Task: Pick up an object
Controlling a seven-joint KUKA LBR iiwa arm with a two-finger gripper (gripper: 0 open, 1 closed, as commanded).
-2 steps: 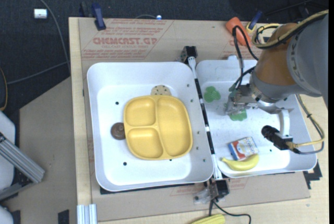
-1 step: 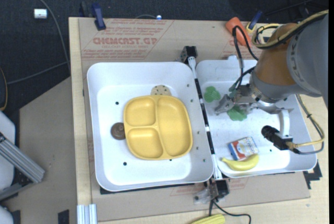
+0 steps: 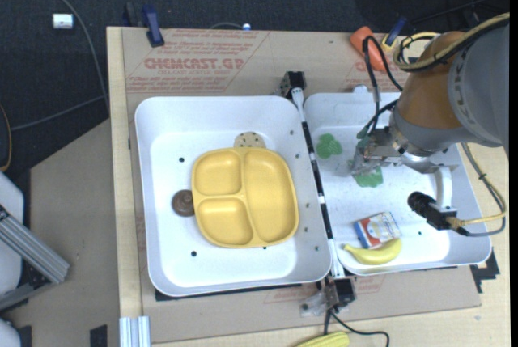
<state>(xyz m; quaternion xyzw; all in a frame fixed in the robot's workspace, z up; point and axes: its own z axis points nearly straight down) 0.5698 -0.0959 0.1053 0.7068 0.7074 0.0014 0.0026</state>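
Bench (image 3: 202,54): carries two white bins side by side. The left bin (image 3: 162,145) and the right bin (image 3: 429,258) touch along their inner walls.

Arm (image 3: 453,95): enters over the right bin's right edge and covers its far right corner.

Left bin contents: a yellow plate (image 3: 243,198) with three wells sits near the centre. A brown disc (image 3: 183,203) touches the plate's left side. A speckled disc (image 3: 251,140) is half tucked under the plate's far edge.

Right bin contents: a banana (image 3: 374,254) lies along the near edge, its long axis parallel to that edge. A small box (image 3: 378,229) sits just behind the banana and touches it. Both are well apart from the tool.

Gripper (image 3: 368,162): low over the middle of the right bin. I cannot tell whether it is spread or closed, since the wrist hides its working end.

Task thing: a green block (image 3: 371,178) lies directly at the gripper's tip, just towards the bin's near edge. It is probably within reach of a straight descent, though contact cannot be confirmed. No long axis can be read on it, so wrist turn looks immaterial. A green blob (image 3: 329,146) lies further off, towards the bin's left wall.

Judgement: the block is the likelier pick, and nothing is shown held.
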